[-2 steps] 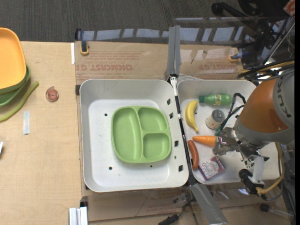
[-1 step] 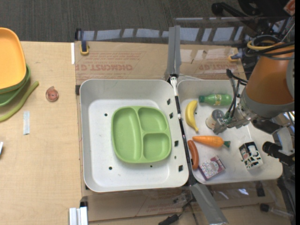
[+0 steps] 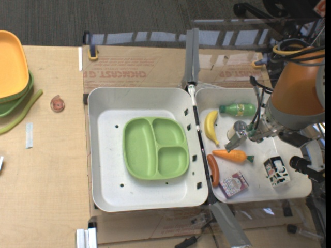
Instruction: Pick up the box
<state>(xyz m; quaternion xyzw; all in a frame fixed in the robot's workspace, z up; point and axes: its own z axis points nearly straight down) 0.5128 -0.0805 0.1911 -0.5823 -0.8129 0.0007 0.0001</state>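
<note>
While the gripper (image 3: 237,141), fingers apparently parted and empty, hangs over the carrot (image 3: 231,156), the box (image 3: 234,184) lies beyond; descending here risks grabbing the wrong item.

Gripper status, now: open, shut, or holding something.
Gripper: low in the right bin, just above the carrot; cannot tell whether open or shut.

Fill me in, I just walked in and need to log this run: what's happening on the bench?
The arm is reaching into the right bin, with its gripper low over the carrot, beside the banana. It holds nothing that I can see. The box lies untouched near the bin's front edge, next to a sausage. A green bottle and a small carton are there too. The left bin holds a green tray.
</note>
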